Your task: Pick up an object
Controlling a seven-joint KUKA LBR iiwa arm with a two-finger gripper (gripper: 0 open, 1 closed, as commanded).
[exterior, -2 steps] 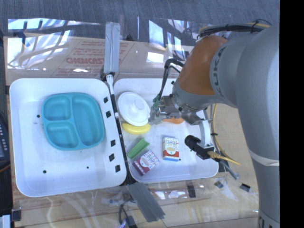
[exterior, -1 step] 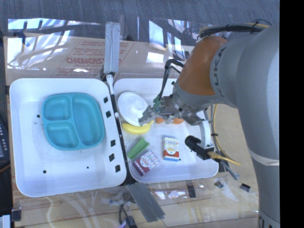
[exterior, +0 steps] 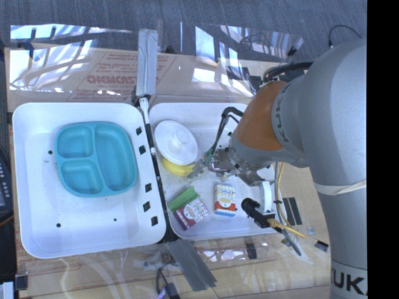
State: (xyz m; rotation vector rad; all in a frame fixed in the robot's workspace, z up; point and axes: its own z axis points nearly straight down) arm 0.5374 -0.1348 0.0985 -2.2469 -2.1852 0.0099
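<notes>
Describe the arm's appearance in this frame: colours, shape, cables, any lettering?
The bulky rounded grey arm has an orange band above the wrist. White "KUKA" lettering shows partly on its lower segment. Thin dark cables loop near the wrist. A metallic claw ends it.

- Single fixed camera above the bench [exterior: 93, 86], looking down at a slant.
- Both white bins sit in frame: left bin [exterior: 37, 223] and right bin [exterior: 206, 114], side by side.
- The arm [exterior: 318, 117] enters from the right edge, near the lens, covering part of the right bin.
</notes>
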